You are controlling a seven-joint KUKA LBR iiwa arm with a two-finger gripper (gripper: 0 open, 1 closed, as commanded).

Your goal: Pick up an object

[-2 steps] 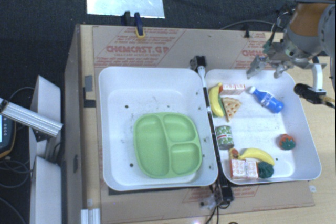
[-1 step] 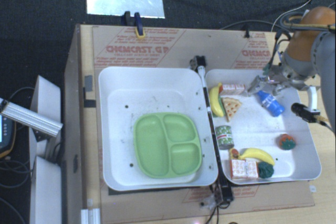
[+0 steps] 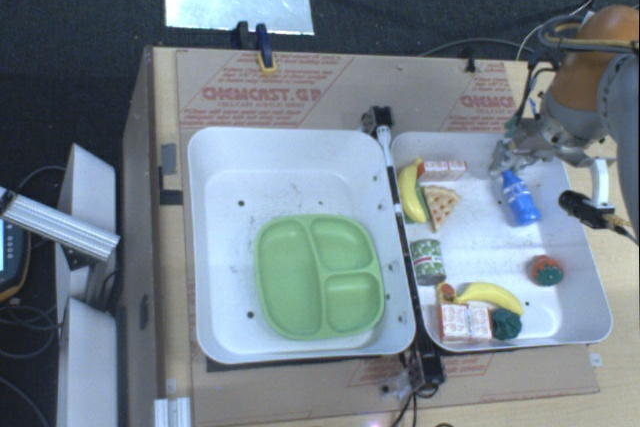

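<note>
Hand [image 3: 508,158] sits at the upper end of the small blue plastic bottle [image 3: 518,198], whose long axis runs down-right away from it in the right white bin [image 3: 585,315]; finger opening indiscernible.

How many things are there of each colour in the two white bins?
Yellow: 2, plastic bananas
Green: 3, divided plate, can, leafy lump
Blue: 1, bottle
Red/orange: 4, round fruit, pizza slice, two cartons
Total: 10
</note>
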